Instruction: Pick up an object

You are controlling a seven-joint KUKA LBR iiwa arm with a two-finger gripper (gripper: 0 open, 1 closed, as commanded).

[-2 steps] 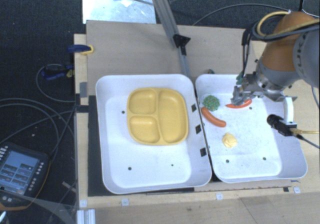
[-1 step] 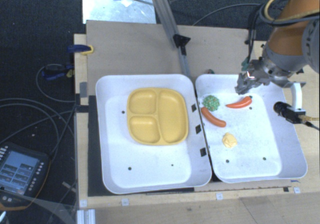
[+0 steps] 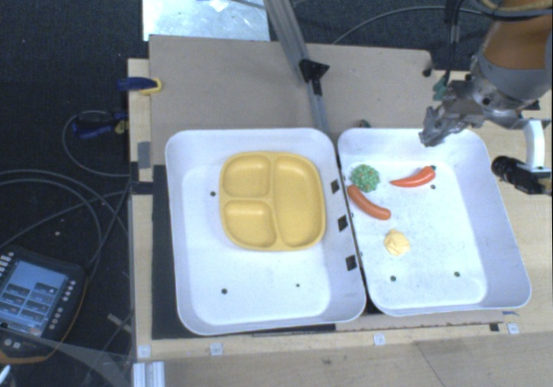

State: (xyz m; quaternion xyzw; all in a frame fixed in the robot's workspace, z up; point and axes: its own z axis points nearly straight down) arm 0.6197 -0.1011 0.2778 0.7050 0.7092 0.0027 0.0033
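Fingers (image 3: 432,136) of the gripper (image 3: 429,138) point down at the far rim of the right bin; whether they are apart or together cannot be told, and nothing shows between them.

From the left: the left bin (image 3: 194,290) holds one yellow tray (image 3: 271,200) with three compartments, set toward the far middle, with bare white floor all round it and most of it along the near side. The two bins touch along their inner edges.

In the right bin (image 3: 484,282) lie four things. A green broccoli piece (image 3: 365,176) sits near the inner edge, with an orange sausage (image 3: 369,203) just beside it on the near side, lying at a slant. A small yellow lump (image 3: 397,244) lies nearer the middle, apart from both. A red pepper (image 3: 413,177) lies to the right of the broccoli, closest to the gripper, just below its tip. The right and near parts of this bin's floor are open.
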